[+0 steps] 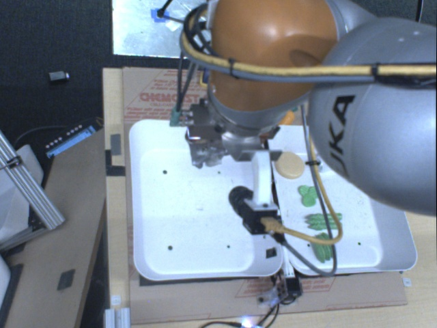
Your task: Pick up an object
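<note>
Orange-banded grey arm looms nearest — tool state cannot be told; the small tan disc seems light, rigid — best gripped across its rim.

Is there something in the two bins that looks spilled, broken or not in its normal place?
Nothing stands out. The right bin holds a tan round piece and some green pieces, lying loose but inside the bin and apparently whole. The arm hangs low over the left bin, and hides part of both bins.
</note>
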### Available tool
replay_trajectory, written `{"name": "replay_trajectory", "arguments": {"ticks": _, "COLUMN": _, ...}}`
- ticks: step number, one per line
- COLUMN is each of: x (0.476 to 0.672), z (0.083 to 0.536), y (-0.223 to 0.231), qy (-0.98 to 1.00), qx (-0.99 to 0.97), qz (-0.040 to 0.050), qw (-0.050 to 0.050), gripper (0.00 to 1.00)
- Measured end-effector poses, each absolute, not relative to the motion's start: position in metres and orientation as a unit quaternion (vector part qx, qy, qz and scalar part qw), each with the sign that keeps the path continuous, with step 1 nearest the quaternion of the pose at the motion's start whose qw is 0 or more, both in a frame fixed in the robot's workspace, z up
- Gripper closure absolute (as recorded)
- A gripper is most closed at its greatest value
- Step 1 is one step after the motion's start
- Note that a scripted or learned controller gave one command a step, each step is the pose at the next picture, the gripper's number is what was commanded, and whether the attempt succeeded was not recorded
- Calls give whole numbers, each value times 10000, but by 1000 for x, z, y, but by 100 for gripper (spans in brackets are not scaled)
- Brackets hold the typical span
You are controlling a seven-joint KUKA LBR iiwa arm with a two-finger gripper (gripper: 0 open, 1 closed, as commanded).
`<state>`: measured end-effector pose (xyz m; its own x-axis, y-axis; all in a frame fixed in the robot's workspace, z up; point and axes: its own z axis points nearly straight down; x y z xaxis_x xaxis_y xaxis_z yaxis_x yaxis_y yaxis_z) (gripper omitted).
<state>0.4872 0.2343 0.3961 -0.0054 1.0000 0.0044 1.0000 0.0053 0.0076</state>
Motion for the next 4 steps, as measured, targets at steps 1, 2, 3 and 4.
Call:
{"name": "replay_trajectory", "arguments": {"ticks": 1, "x": 487, "z": 425, "y": 234, "qy": 7090, "qx": 7052, "qz": 23, "qw": 6, "gripper": 100}}
{"name": "replay_trajectory", "arguments": {"ticks": 2, "x": 487, "z": 453, "y": 234, "qy": 7092, "qx": 7050, "qz": 22, "qw": 6, "gripper": 100}}
{"name": "replay_trajectory", "arguments": {"ticks": 3, "x": 487, "z": 470, "y": 234, "qy": 7091, "qx": 7051, "qz": 18, "qw": 4, "gripper": 100}}
{"name": "replay_trajectory", "arguments": {"ticks": 4, "x": 487, "z": 485, "y": 234, "qy": 7090, "qx": 7052, "qz": 15, "qw": 5, "gripper": 100}}
